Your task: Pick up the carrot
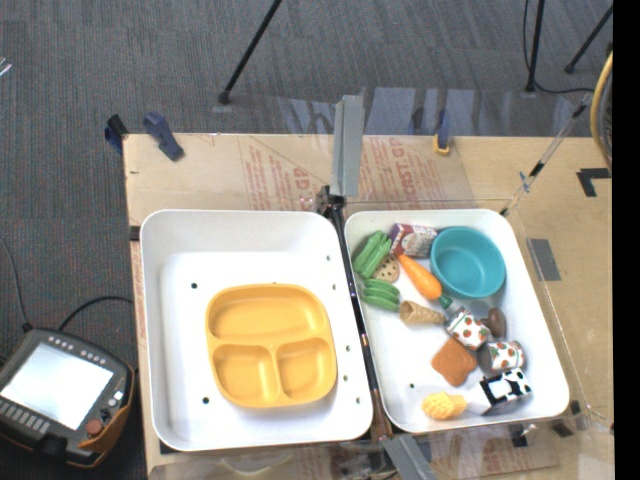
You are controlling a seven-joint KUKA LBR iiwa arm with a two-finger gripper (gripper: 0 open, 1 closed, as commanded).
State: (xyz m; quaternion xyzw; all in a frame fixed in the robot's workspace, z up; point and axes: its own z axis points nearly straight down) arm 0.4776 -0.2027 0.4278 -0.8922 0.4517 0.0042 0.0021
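The carrot (421, 278) is a small orange toy lying at a slant in the right bin (530, 268), just left of the teal bowl (468, 263) and right of the green vegetables (372, 255). Its tip points up and left, and its green end rests near the bowl's lower edge.
The left bin (170, 268) holds a yellow divided plate (271, 345). Around the carrot lie an ice-cream cone (421, 314), a brown toast piece (454, 363), a yellow corn piece (443, 405), small spotted cups (467, 329) and a black-and-white toy (504, 389). A tablet (55, 393) sits on the floor at the left.
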